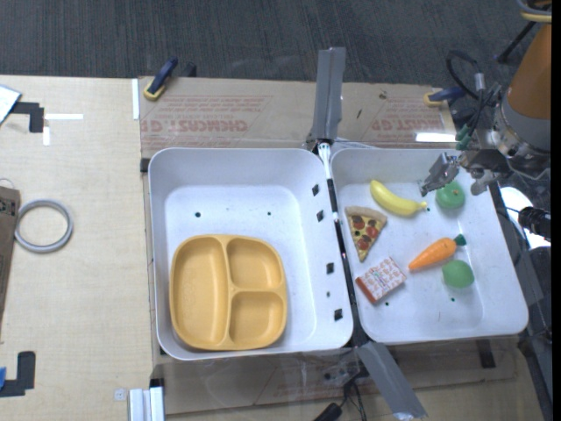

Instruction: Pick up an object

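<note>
Nearest, left bin (pixel 166 235): one yellow divided plate (pixel 230 290), three compartments, nothing in them.

Right bin (pixel 500 318), near to far: a red-and-white packet (pixel 380 281); a green round fruit (pixel 458 274); a carrot (pixel 434 253), long axis running left-near to right-far; a pizza slice (pixel 364 230); a banana (pixel 395 199), long axis left-far to right-near; a green apple (pixel 450 197).

Far right corner: my jaws (pixel 443 175), just above and touching the apple's far-left side as seen. Whether they are wide or narrow, I cannot tell. Likeliest pick, I judge: the apple, directly below-right of me.
</note>
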